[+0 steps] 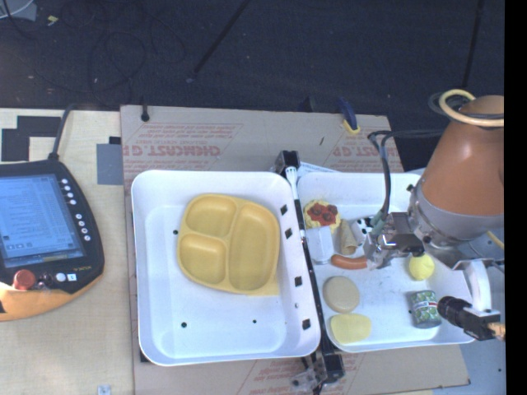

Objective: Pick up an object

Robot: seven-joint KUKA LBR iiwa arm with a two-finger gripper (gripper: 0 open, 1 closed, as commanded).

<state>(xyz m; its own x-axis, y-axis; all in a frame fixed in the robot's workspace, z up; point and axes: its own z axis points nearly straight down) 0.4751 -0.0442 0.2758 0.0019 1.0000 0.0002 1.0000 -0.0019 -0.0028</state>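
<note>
We are looking down on the desk (206, 134), where two white bins are sitting side by side. The left bin (156, 303) is carrying a yellow divided plate (229, 242) with three compartments, lying flat near its middle. The arm (465, 171), grey with an orange band, is reaching in from the right over the right bin (387, 336), and its hand (380, 245) is hanging low over the middle of that bin; we cannot tell how the hand is set, since its tip is blurring into the clutter beneath it. Just beside the hand, toward the left, a toy hot dog sausage (349, 261) is lying flat on the bin floor, its right end almost under the hand. Behind the sausage a small pizza-like toy with red topping (321, 214) is resting near the divider. A yellow ball (421, 267) is sitting just right of the hand. Nearer the front edge a tan round disc (341, 294) and a pale yellow piece (351, 328) are lying close together, and a small green-labelled can (425, 309) is lying to their right. A teach pendant (41, 229) with a lit screen is resting on the far left.
</note>
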